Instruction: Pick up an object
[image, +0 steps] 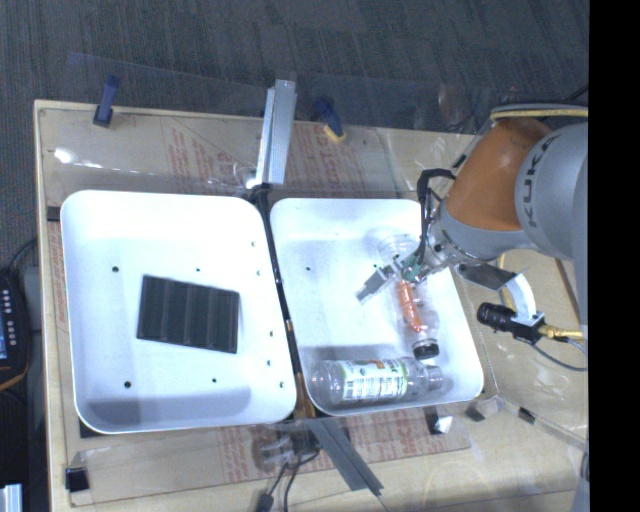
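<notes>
My gripper (385, 276) hangs low over the middle of the right bin (320, 240), reaching in from the right under the grey and orange wrist (490, 195). Just right of and below it lies a small clear bottle with orange contents and a black cap (413, 312), touching or nearly touching the gripper's tip. A larger clear plastic bottle with a green-and-white label (375, 381) lies on its side along the bin's near wall. A flat black ribbed rectangle (189, 313) rests in the left bin (100, 230).
A grey metal post (274, 135) stands at the back between the two bins. Blue clamps (104, 100) hold the sheet on the far bench edge. A cable and black connector (505, 318) trail off the arm at the right of the right bin.
</notes>
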